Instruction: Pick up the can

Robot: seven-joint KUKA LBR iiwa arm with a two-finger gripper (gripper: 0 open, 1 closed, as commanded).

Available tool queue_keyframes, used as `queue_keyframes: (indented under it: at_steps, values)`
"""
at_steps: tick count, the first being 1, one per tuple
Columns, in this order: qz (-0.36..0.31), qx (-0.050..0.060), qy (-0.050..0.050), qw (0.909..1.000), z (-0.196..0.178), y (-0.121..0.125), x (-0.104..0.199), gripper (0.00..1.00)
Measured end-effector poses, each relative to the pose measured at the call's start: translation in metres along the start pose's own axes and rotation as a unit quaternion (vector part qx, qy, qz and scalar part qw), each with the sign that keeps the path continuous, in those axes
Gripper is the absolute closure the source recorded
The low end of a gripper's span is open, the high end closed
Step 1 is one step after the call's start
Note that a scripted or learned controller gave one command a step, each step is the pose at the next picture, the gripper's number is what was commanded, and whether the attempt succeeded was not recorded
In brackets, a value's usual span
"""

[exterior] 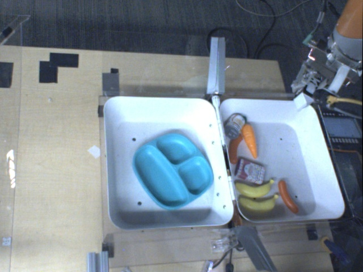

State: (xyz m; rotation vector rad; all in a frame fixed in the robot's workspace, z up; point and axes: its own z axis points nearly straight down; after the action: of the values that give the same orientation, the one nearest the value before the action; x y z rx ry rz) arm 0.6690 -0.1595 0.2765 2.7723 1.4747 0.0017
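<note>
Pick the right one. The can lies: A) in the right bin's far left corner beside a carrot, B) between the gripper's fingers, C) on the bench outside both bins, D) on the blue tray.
A: the can sits in the right bin, in its far left corner, next to the carrot.

Gripper (311, 79) at 1 o'clock, above right bin's (317, 152) far corner. Can (234, 124) lying at bin's 10 o'clock by carrot (249, 140); packet (250, 170), bananas (256, 196), sausage (287, 196) at 6. Left bin (122, 152) has blue tray (172, 169).
</note>
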Motion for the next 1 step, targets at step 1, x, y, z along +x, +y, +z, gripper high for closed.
queue_keyframes:
  at_steps: [1]
  values:
    - [0.088, 0.002, -0.001, 0.9961, 0.0097, -0.0509, 0.0518, 1.00]
